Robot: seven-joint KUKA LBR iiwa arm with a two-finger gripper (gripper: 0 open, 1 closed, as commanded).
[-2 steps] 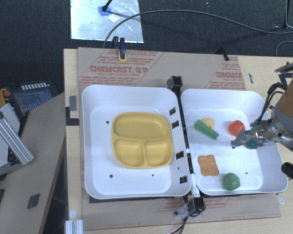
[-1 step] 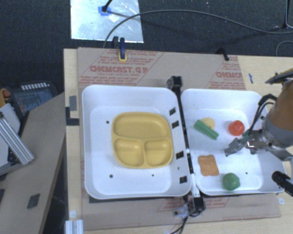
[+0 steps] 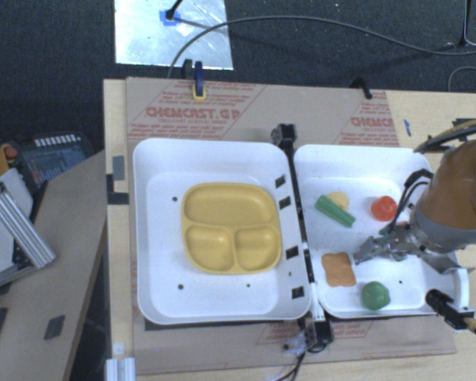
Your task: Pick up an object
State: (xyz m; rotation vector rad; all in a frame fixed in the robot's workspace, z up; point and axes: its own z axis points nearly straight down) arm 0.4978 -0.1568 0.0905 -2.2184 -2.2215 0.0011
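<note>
Toast [image 3: 339,269] lies flat near the right bin's [image 3: 357,155] front edge, probably light and stiff; take its side edges. Gripper [image 3: 370,249] hovers beside it, fingers apart, holding nothing.

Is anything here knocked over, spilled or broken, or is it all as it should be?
Nothing stands out. The yellow divided plate lies flat in the left bin. In the right bin the green stick, red ball, orange slab and green ball lie loose, unspilled. The end effector hovers among them.
</note>
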